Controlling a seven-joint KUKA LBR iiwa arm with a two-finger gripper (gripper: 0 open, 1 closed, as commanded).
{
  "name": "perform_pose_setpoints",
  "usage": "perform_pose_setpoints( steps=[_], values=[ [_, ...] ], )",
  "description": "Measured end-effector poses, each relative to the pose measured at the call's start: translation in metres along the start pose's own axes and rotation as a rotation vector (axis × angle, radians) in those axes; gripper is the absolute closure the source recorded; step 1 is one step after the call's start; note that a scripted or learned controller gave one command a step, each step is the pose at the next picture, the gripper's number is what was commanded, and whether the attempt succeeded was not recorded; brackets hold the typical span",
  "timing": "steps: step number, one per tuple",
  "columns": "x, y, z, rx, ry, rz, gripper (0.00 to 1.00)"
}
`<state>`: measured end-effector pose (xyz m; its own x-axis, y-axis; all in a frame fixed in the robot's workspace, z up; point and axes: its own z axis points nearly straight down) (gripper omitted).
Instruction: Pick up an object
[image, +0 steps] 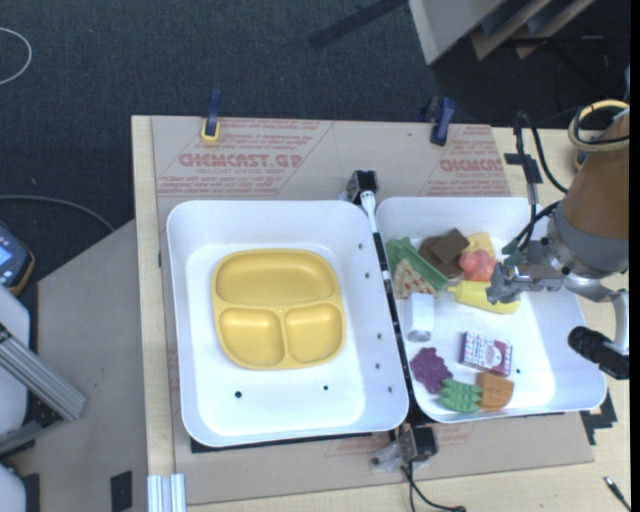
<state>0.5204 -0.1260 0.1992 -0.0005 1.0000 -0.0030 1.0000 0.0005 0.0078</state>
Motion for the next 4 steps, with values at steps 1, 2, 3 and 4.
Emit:
perform_pose_setpoints(
  steps=[1,2,3,4],
  values=[
    [0.0,0.001,-0.027,0.002,0.001,-0.001,1.0],
    [0.055,-0.015,-0.023,0.011,0.006,-0.005,1.0],
    [0.104,-0.026,-0.017,0.012,0.006,-0.005,1.0],
    [0.16,-0.029,-0.031,0.005,0.005,-0.007,1.0]
  ],
)
